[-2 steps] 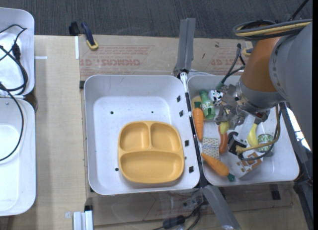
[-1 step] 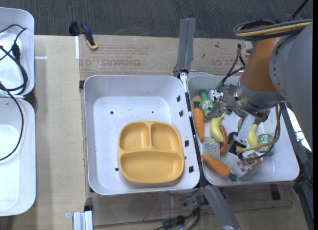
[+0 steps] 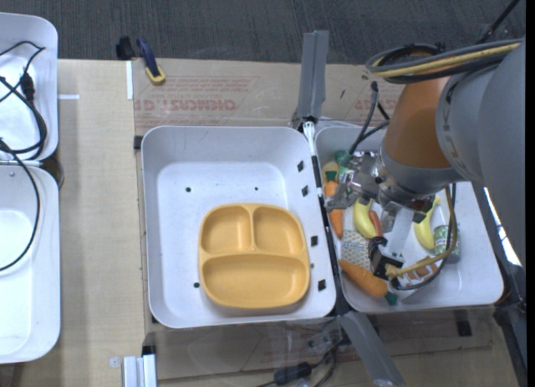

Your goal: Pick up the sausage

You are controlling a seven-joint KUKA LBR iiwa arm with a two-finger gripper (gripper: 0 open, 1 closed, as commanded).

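Observation:
My gripper (image 3: 358,196) is lowered into the right bin (image 3: 476,281), over a pile of toy food by the bin's left wall. A short orange-red piece that looks like the sausage (image 3: 336,221) lies against that wall, just left of and below the gripper. A yellow banana (image 3: 364,220) sits directly under the gripper. The wrist hides the fingertips, and I see nothing clearly held between them.
An orange carrot (image 3: 364,278) lies at the right bin's front left. A second yellow piece (image 3: 426,231) and a green item (image 3: 341,160) are also in the pile. The left bin (image 3: 167,210) holds a yellow divided plate (image 3: 253,256). A grey post (image 3: 313,76) stands behind the bins.

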